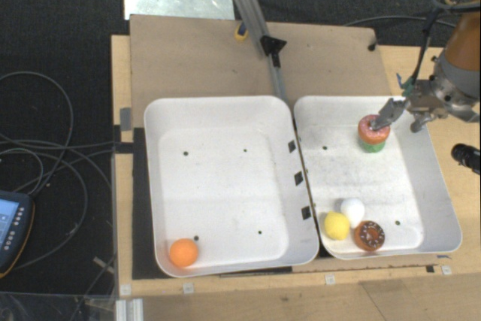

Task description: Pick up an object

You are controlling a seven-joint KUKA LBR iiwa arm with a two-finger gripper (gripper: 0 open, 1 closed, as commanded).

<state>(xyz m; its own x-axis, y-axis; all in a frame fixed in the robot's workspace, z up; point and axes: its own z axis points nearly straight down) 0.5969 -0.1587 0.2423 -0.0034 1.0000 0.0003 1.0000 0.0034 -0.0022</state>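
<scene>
- Dark carpet surrounds a pale wooden counter (225, 56) that bears two shallow white bins side by side, with loose cables on the floor at the left.
- Reaching in from the right, the grey arm (460, 64) brings its tool (402, 110) to the upper part of the right bin (428, 169). Two fingers show spread apart, one fingertip (388, 115) touching or just over the top of a small red and green toy (373, 133), the other out toward the bin's right rim.
- That toy looks like a stacked, rounded piece, red-pink on top and green below, standing upright on the bin floor near the far wall. Nothing sits between the fingers, so it is not held.
- Judging by its look, the toy is light, hard plastic or foam: easy to lift, but smooth and liable to tip or roll away if nudged off centre. The safest hold would be across its middle, fingers on opposite sides of the round body.
- At the near end of the right bin lie a white ball (352, 208), a yellow ball (337, 225) and a brown sprinkled doughnut (369, 235), clustered and touching.
- Lying in the left bin (225, 162) is an orange ball (183, 252), in its near left corner.
</scene>
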